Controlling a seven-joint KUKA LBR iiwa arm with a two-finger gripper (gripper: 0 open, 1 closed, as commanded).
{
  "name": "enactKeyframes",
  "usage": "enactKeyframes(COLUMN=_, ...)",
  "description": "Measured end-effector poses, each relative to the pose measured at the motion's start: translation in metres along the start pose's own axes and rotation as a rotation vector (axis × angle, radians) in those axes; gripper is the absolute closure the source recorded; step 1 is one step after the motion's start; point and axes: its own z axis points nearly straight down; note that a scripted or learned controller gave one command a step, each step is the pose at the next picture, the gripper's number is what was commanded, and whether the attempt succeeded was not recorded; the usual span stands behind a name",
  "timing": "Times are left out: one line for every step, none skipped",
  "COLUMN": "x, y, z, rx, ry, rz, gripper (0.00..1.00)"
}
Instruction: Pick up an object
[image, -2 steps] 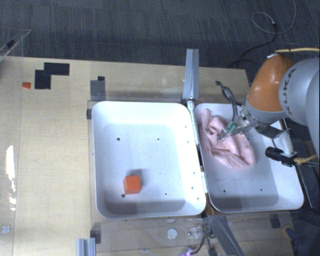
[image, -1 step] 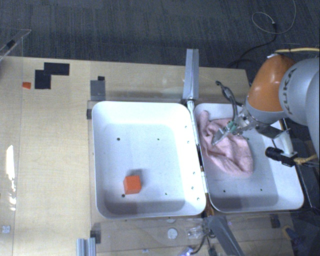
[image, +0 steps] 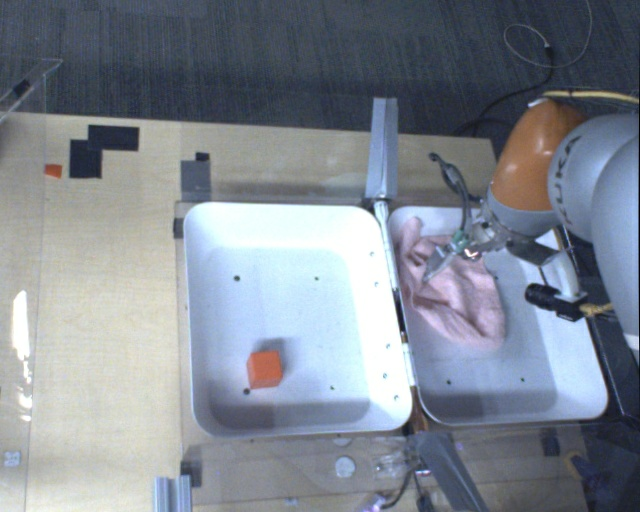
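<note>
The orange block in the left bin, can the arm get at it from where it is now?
Probably yes. The orange block lies alone on the left bin's floor with nothing over it. The tool is over the pink cloth in the right bin, so it must cross the divider.

Bench: my work surface is a pale wooden bench (image: 100, 330), running from the left edge across under both bins.
Left bin: a shallow white bin (image: 200, 300) sits directly on the bench, near the middle.
Right bin: a second shallow white bin (image: 560, 395) sits just beside it on my side, their rims touching or nearly so.
Divider: a grey metal post (image: 382, 150) stands at the far edge, between the two bins.
Black marks: black square patches (image: 98, 148) lie flat on the bench at far left.
Small orange piece: a tiny orange square (image: 53, 171) lies just beside those patches.
Grey bracket: a small grey block (image: 196, 178) sits near the left bin's far corner.
</note>
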Motion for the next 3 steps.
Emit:
enactKeyframes(x=0.001, y=0.004, z=-0.014, rx=-0.009, ry=-0.004, rz=-0.006, gripper=1.00)
enactKeyframes(x=-0.039, y=0.013, z=-0.081, rx=-0.001, ry=-0.003, rz=-0.257, gripper=1.00)
enactKeyframes(x=0.030, y=0.041, z=-0.096, rx=0.003, ry=0.001, rz=-0.009, gripper=1.00)
